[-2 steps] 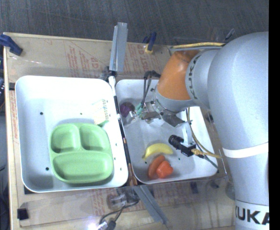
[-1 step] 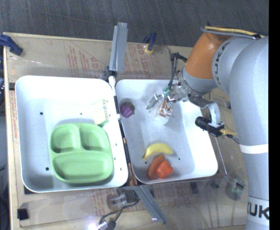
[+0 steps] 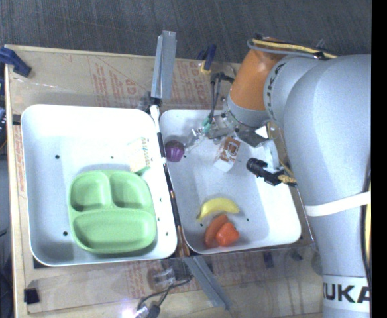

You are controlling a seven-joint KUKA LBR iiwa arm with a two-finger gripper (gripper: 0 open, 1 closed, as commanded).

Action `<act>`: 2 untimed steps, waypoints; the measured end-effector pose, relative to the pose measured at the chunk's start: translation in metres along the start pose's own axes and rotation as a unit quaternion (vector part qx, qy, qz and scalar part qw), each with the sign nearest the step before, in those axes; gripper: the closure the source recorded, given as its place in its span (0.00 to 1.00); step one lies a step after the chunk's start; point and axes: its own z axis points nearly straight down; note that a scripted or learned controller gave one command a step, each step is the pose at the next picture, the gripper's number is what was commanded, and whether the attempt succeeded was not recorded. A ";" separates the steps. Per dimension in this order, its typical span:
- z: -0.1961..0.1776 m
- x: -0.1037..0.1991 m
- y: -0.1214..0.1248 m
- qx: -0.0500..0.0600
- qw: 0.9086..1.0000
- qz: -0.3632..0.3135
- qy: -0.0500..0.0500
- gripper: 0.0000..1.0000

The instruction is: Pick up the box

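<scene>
A green tray (image 3: 112, 212) lay in the left bin (image 3: 38, 177). In the right bin (image 3: 279, 224), the box (image 3: 228, 153) hung tilted, apparently pinched between the gripper's (image 3: 221, 138) nearly closed fingers, above a banana (image 3: 218, 208).

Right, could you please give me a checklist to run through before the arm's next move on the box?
1. Box in view in the right bin: ok, it lies near the back, partly under the wrist.
2. Box gripped by the pincer: cannot tell; the pincer is just beside the box.
3. Purple item out of the pincer's way: not ok, it lies close by.
4. Banana and orange item apart from the box: ok, both lie at the bin's front.
5. Green tray out of the way: ok, it is in the left bin.
</scene>
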 end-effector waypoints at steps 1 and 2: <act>0.000 0.045 0.025 0.000 0.998 -0.061 0.002 0.00; -0.008 0.049 0.026 0.002 0.998 -0.063 0.006 1.00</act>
